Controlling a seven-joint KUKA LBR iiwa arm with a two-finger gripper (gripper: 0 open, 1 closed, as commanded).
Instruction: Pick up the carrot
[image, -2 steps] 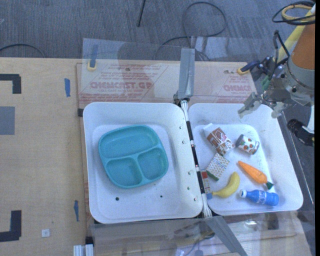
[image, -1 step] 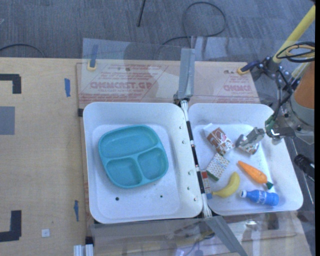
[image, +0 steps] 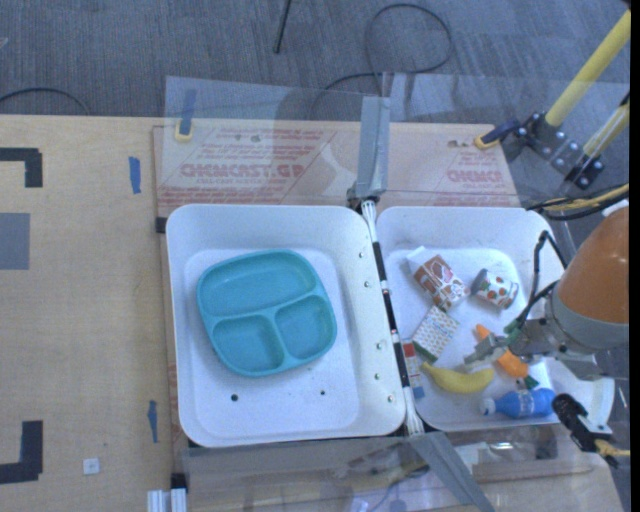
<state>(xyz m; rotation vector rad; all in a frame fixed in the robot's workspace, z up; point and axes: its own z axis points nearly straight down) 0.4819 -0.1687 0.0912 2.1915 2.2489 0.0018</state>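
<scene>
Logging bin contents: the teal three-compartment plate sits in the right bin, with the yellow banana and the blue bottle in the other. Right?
Not quite. The camera view shows the teal three-compartment plate in the left white bin; the yellow banana and blue bottle lie in the right bin.

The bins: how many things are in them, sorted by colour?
Teal: 1, the plate in the left bin.
Orange: 1, the carrot, by the gripper.
Yellow: 1, the banana.
Blue: 1, the bottle.
Brown and white: 1, the carton.
Checked: 1, the packet.
White with red: 1, the cup.
Total: 7
</scene>
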